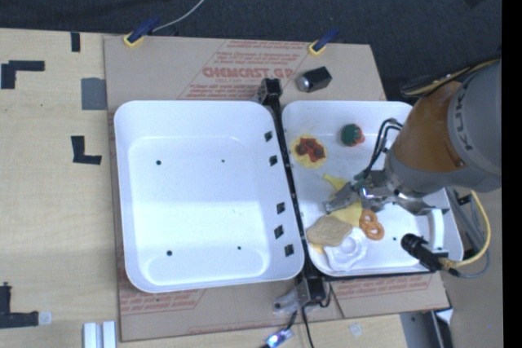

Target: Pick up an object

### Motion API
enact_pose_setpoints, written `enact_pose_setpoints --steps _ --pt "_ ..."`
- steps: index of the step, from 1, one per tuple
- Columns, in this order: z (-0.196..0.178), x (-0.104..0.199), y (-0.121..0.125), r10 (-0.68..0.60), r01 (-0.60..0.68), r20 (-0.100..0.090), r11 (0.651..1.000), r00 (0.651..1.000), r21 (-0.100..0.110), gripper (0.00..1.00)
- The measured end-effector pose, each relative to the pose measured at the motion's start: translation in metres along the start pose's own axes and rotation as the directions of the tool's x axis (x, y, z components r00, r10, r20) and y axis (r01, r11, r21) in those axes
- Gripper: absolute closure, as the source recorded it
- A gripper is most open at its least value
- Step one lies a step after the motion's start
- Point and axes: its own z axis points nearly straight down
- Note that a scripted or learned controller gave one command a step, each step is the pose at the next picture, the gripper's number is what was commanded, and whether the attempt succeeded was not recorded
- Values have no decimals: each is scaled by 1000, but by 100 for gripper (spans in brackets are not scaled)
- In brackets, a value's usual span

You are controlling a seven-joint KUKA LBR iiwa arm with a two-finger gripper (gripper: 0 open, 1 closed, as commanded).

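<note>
Arm (457, 134) cut off at right edge, hides right bin (326, 106) far wall; gripper (347, 196) fingers too small to tell.

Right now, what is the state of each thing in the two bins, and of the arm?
Left bin: sits on cardboard, beside the right bin.
Right bin: holds all the small items.
Green ball: loose, near the far wall.
Pizza toy: lying flat, untouched.
Yellow piece: flat, below the gripper.
Pretzel: flat, beside it.
Tan bread piece: flat.
White object: at the near wall.
Gripper: low over the items.
</note>
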Motion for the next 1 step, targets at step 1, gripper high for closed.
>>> enact_pose_setpoints --steps 1 --pt "-9 3 2 -5 5 -1 1000 1000 0 100"
